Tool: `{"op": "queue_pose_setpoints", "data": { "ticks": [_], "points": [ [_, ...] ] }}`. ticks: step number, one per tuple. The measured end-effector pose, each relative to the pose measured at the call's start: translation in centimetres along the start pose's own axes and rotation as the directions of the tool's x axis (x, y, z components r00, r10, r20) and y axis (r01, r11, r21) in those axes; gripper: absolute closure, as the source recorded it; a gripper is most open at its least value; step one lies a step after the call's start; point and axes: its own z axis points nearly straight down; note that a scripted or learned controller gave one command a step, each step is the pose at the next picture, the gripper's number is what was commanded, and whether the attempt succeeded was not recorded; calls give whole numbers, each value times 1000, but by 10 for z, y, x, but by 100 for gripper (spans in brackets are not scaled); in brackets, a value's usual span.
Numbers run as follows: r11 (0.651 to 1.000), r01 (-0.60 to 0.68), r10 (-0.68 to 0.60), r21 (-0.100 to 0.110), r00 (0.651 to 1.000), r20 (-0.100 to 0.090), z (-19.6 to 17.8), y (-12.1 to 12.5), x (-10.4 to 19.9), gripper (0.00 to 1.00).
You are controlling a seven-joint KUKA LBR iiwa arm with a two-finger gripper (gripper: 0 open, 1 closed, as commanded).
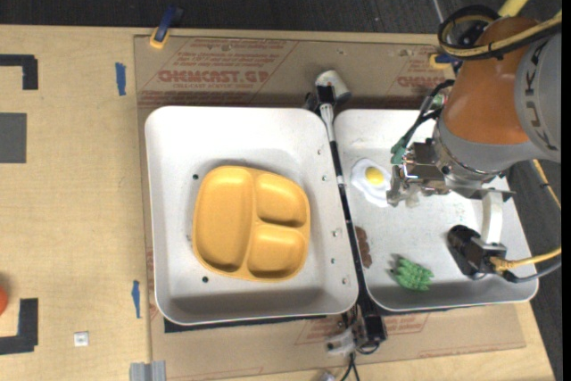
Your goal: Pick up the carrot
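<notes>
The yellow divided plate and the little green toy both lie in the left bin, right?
Not quite: the yellow three-compartment plastic plate sits in the left white bin, but the small green knobbly toy lies in the right white bin, per the camera view.

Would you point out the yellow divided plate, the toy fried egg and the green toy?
yellow divided plate (223,210): camera view, its large left compartment.
toy fried egg (374,178): camera view, its yolk.
green toy (411,273): camera view, its middle.

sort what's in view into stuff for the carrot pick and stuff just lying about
For the job: gripper, above the right bin.

Lying about: fried egg toy and green toy in the right bin; yellow divided plate in the left bin; brownish bit at the right bin's left rim, too small to identify.
</notes>
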Motion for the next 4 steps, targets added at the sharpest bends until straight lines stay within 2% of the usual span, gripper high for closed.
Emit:
{"op": "queue_pose_setpoints", "data": {
  "ticks": [1,2,3,4],
  "points": [
    [979,-206,206,-3,979,0,-29,-19,-33,100],
    [888,-461,461,3,888,0,37,-35,32,100],
    [771,-637,637,-1,771,0,-14,-24,-62,100],
    [754,-657,657,3,754,0,16,-32,8,100]
  ]
}}
